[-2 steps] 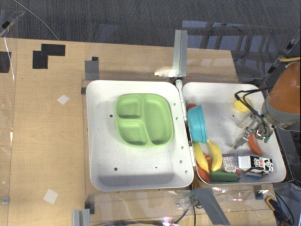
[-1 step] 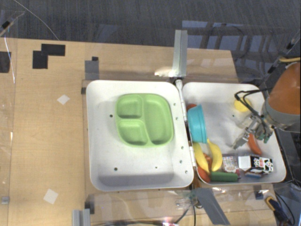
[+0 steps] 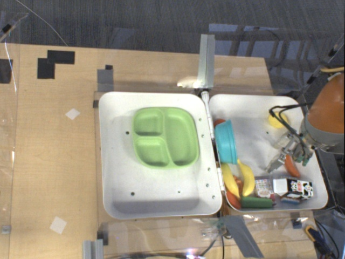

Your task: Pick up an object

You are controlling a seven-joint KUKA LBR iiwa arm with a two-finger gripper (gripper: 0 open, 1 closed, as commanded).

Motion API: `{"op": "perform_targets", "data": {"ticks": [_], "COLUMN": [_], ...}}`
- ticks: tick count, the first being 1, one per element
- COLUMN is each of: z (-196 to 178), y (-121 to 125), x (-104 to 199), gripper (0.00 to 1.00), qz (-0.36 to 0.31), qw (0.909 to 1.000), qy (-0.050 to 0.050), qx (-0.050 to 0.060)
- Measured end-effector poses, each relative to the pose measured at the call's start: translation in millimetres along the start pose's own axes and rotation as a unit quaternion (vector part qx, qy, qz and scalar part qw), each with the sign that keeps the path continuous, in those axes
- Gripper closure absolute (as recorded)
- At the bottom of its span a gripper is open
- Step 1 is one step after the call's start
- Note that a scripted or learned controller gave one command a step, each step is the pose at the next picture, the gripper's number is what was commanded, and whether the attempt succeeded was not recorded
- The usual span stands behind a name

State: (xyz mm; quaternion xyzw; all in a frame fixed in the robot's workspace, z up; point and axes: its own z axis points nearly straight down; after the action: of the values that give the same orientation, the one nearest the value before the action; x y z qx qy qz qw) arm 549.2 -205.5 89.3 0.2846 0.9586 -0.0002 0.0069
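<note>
- The bench (image 3: 48,161) carried two white bins side by side; the left bin (image 3: 116,193) held a green divided plate (image 3: 164,137) lying flat near its middle, well apart from the walls.
- The right bin (image 3: 253,117) was crowded along its left wall and near edge: a teal bowl (image 3: 226,141) stood tipped on its side against the wall with something red just behind it.
- Nearer than the bowl lay a yellow banana (image 3: 246,177) beside another yellow piece, then a green cylinder (image 3: 256,202) along the near wall with a red-orange piece at its left end.
- To the right of those sat a small printed packet (image 3: 263,186), a white box (image 3: 280,185) and a black-and-white carton (image 3: 301,188), close together, with a blue item (image 3: 291,199) just nearer.
- A yellow object (image 3: 276,121) lay toward the far right of the bin, partly crossed by a black cable.
- The arm (image 3: 328,112) reached in from the right, its orange band cut off by the frame, wrist over the bin's right side.
- The gripper (image 3: 281,161) pointed down and left, its fingers appearing spread apart with nothing between them, above bare bin floor.
- An orange object (image 3: 292,166) lay just beside the gripper, partly hidden by the metal parts; whether they touched could not be made out.
</note>
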Motion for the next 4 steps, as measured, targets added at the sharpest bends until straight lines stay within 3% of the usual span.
{"op": "perform_targets", "data": {"ticks": [2, 3, 4], "z": [0.4, -14.7, -99.9], "y": [-0.9, 1.4, 114.9], "x": [-1.0, -5.4, 72.9], "gripper": [0.00, 1.00, 1.00], "qz": [0.072, 0.069, 0.093], "qw": [0.9974, 0.9976, 0.9957], "qy": [0.001, -0.006, 0.002], "qx": [0.000, -0.002, -0.003]}}
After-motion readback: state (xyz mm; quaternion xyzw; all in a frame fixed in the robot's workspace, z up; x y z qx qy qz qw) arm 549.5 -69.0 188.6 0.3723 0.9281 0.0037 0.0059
